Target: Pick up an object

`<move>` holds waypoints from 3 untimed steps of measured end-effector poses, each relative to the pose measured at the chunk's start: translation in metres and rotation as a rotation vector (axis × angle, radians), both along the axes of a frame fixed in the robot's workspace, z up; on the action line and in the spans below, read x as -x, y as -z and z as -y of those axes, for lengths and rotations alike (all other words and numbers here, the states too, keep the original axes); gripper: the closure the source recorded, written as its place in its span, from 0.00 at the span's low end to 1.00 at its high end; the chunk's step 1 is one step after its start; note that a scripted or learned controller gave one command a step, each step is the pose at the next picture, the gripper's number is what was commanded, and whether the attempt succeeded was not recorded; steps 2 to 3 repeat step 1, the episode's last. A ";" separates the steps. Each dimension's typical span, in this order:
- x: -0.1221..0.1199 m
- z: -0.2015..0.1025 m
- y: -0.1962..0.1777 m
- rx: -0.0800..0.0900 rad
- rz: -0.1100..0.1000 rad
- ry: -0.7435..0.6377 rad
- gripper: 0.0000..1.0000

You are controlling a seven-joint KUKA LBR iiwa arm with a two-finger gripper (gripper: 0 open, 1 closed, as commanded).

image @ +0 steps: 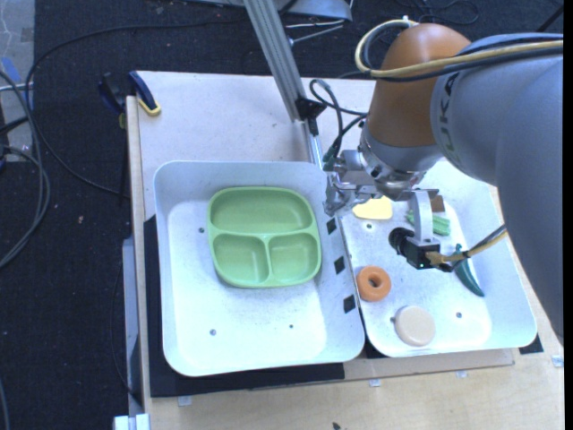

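A pale round disc (415, 325) lies nearest the camera in the right bin (501, 321), an orange ring (373, 283) just beyond it. A green divided tray (265, 236) rests in the left bin (179, 330). Farther back, the end effector (394, 206) hovers over a yellow piece (372, 210); its grip cannot be told.

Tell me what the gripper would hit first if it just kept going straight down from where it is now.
Probably the yellow piece lying on the right bin's floor, just under the gripper. Depth is unclear from this slanted view.
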State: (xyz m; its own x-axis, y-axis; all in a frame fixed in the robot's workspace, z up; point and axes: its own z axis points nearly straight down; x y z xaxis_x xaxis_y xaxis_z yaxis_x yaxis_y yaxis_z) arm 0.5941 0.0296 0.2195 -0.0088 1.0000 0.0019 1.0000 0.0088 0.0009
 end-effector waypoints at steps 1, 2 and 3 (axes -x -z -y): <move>-0.003 -0.051 -0.014 0.000 0.001 0.000 1.00; -0.003 -0.051 -0.014 0.000 0.001 0.000 1.00; -0.003 -0.051 -0.014 0.000 0.001 0.000 1.00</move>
